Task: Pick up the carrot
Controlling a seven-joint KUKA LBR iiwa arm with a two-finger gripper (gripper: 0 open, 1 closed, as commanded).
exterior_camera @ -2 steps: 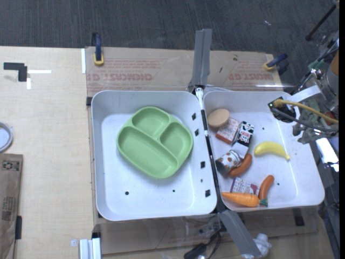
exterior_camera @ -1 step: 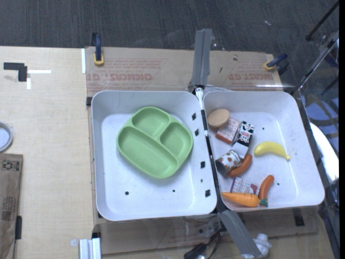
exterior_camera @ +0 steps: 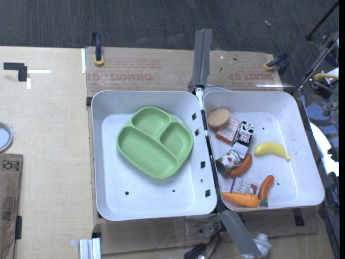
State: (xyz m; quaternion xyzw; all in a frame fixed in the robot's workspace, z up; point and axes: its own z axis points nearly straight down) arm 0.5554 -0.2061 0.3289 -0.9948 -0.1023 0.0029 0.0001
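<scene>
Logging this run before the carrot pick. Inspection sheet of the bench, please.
Surface: two white bins side by side, left bin, right bin, on a wooden bench.
Job's things: carrot lies along the right bin's near wall, green end to the right.
Clutter: banana, two sausages, round tan piece, small cartons in the right bin; green divided plate in the left bin.
Grippers: nothing seen.
Cables: nothing seen for certain.
Surroundings: clamps at the far edge; tape roll at left.
</scene>
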